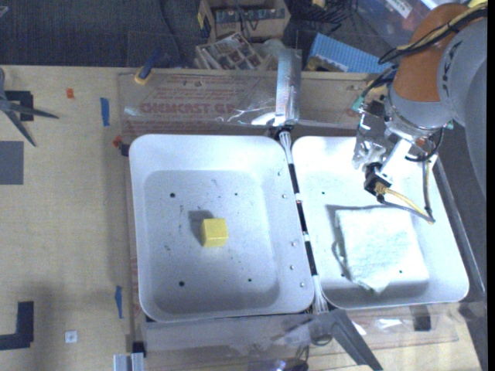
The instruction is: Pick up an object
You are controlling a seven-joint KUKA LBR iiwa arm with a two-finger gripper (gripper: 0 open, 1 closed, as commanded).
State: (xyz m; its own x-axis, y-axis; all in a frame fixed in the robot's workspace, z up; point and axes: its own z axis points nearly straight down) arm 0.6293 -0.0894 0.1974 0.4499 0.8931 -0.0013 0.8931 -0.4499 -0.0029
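White cloth (380,247) lay in the claw's (366,154) bin (455,283), near, on its camera-ward side. Yellow block (215,232) sat well off sideways, in the other bin (155,168). Couldn't tell whether the claw was open or closed.

Pale wooden bench (62,230), blue tape marks (104,112), dark floor (77,22), cluttered boxes (240,14) behind
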